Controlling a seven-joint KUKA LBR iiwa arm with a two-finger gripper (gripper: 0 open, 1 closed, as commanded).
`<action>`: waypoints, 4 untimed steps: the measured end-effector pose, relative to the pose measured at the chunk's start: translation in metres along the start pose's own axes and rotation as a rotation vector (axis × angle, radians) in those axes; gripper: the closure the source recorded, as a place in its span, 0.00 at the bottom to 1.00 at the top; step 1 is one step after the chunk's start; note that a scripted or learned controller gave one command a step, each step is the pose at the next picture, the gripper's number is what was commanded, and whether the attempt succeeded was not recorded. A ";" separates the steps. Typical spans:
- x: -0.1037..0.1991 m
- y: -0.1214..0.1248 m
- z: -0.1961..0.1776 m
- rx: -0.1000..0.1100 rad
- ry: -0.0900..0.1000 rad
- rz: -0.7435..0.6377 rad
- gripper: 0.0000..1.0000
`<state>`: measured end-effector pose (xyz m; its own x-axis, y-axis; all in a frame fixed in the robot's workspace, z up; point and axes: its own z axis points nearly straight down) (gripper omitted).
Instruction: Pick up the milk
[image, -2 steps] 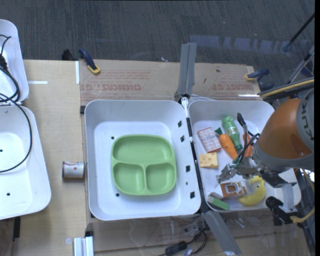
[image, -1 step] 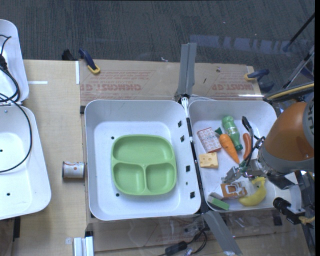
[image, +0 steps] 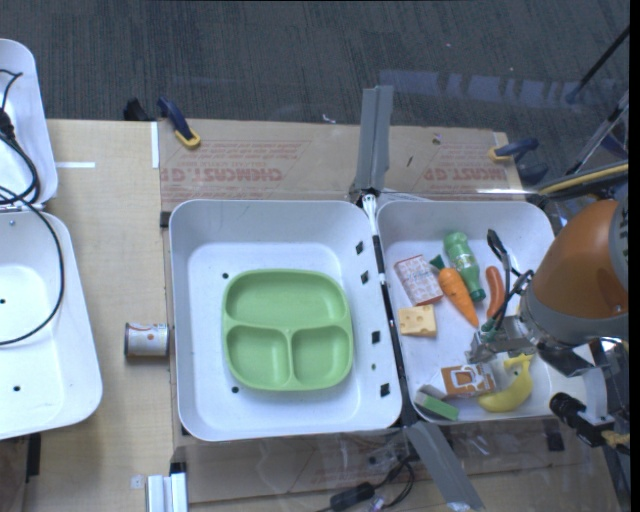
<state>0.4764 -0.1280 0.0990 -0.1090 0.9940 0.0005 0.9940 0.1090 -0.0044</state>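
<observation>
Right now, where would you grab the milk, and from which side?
Probably across the body of the milk, coming straight down from above. It seems to lie flat on the floor of the bin, broad face up. The banana crowds its right side, so its near and far edges look freer.

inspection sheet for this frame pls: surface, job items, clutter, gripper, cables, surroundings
Surface: wooden bench bearing two white bins, left bin and right bin.
Job's things: milk, a small carton at the right bin's front, beside the banana.
Clutter: green plate in the left bin; carrot, green bottle, cheese and a red packet in the right bin.
Grippers: gripper low over the milk; finger state unclear.
Cables: black cable across the white fixture at left.
Surroundings: blue clamps on the bench's far edge; small can left of the bins.
</observation>
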 end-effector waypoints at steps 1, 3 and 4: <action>-0.019 -0.001 -0.046 -0.004 -0.001 0.116 1.00; -0.034 0.017 -0.086 -0.003 -0.001 -0.058 0.00; 0.009 0.002 -0.005 -0.003 -0.001 -0.152 0.00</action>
<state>0.4774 -0.1190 0.1044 -0.2582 0.9661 0.0001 0.9661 0.2582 -0.0011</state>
